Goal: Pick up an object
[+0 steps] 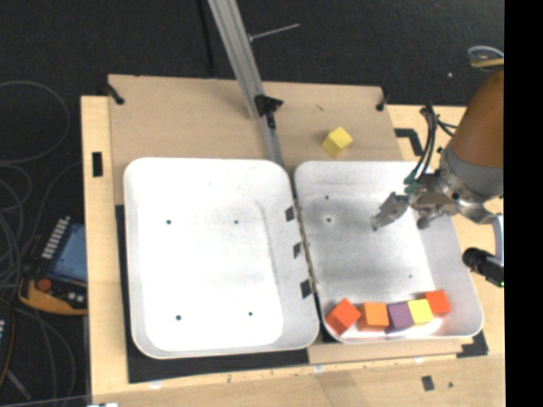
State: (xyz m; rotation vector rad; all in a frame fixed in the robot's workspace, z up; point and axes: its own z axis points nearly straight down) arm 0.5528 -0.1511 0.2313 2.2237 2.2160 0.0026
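While the arm [479, 138] reaches in from the right, its gripper [405, 212] hangs over the upper middle of the right bin [356, 253]. Two grey fingers [387, 211] are spread apart in a modest V, and nothing lies between them.

Five blocks sit in a touching row along the right bin's near wall: a red-orange block [344, 315] at the left end, then an orange block [374, 314], a purple block [399, 315], a yellow block [420, 311] and a second red-orange block [438, 302] at the right end. All are well apart from the gripper. A yellow cube [337, 141] rests outside the bins, on the tan board [187, 117] behind the right bin.

The left bin [208, 253] adjoins the right bin along a seam fitted with small dark clips. Both stand on a pale wooden bench [97, 253]. A slanted metal rail [237, 45] rises from the board toward the top edge. Dark carpet [85, 24] surrounds the bench; on it at left lie black cables [25, 168] and a handheld pendant [59, 265] with a blue screen.
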